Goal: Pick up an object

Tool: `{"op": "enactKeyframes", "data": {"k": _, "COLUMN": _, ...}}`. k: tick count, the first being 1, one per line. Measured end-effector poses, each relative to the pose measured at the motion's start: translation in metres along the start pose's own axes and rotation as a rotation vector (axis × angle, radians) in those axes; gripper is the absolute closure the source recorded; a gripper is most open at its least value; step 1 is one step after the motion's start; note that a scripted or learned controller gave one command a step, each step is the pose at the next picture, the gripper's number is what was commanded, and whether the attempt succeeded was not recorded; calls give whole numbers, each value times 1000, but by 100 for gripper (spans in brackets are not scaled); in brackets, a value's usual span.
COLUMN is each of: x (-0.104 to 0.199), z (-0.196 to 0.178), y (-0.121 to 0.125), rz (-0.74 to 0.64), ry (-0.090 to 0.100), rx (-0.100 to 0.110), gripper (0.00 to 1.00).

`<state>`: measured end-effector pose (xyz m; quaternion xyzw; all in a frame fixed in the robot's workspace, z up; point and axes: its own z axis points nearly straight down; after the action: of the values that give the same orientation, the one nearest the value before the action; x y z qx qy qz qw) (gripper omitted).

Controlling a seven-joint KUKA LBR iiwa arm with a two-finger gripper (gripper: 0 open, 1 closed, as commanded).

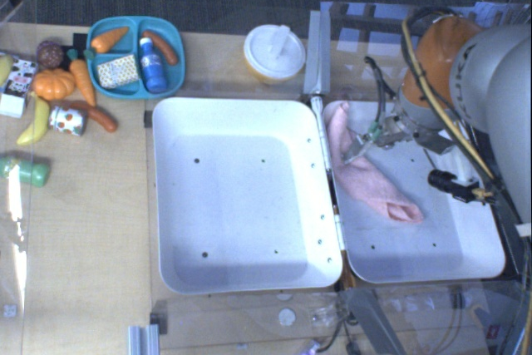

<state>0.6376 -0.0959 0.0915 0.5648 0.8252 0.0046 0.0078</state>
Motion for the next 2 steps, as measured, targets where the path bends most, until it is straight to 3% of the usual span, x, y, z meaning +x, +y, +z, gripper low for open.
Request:
{"op": "enactKeyframes", "data": {"k": 1, "x": 28, "z": -2, "y": -89, "rz": -14, "ry": 2, "rx": 3, "gripper": 0}}
{"op": "enactKeyframes", "data": {"k": 2, "x": 25, "z": -2, "y": -141, "rz": -36, "ry": -1, "rx": 0, "gripper": 0}}
